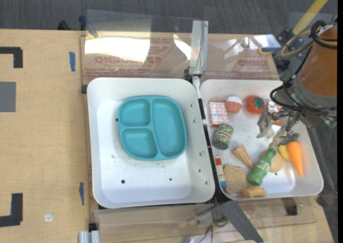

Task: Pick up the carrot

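In the camera view, the grey arm point(320, 70) with its orange band reached in from the upper right of the frame, and its end effector point(277, 129) hung over the right bin point(311, 185), in that bin's right half. Its fingers point(263, 127) stood apart, with nothing between them. The carrot point(296, 156) lay just below and to the right of the end effector, near the bin's right wall, its tip pointing toward the lower right. A green bottle point(261, 167) lay tilted just left of the carrot. A tomato point(255, 104), a cupcake point(233, 103) and a small can point(223, 135) sat further left in the same bin. The left bin point(102, 145) at frame center held a teal divided plate point(152, 127). Both bins rested on the tabletop point(40, 129).
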You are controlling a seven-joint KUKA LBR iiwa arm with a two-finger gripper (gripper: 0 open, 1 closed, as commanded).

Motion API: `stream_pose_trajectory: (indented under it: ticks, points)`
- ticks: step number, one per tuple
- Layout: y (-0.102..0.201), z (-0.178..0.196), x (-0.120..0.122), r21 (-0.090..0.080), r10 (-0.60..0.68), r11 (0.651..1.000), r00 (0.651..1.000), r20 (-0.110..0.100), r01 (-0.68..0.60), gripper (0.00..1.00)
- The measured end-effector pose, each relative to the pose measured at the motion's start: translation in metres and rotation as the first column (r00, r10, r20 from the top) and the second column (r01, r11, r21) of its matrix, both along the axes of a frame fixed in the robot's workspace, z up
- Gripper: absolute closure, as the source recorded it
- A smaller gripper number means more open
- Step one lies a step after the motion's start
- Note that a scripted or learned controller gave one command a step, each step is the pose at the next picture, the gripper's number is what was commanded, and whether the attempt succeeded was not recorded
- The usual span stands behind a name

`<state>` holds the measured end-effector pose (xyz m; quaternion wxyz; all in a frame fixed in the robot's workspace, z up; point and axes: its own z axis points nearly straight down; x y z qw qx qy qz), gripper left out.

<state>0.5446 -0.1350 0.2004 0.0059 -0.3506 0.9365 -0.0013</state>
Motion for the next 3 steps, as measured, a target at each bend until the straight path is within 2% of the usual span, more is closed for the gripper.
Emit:
stream_pose_trajectory:
  ticks: [1, 2, 3]
  points:
    - [-0.074, -0.104, 0.037, -0.002, 0.085, 0.996, 0.996, -0.002, -0.085, 1.00]
    - [0.007, -0.064, -0.016, -0.011, 0.327, 0.945, 0.945, -0.003, -0.327, 1.00]
    - [-0.016, -0.092, -0.065, 0.001, 0.516, 0.856, 0.856, -0.012, -0.516, 1.00]
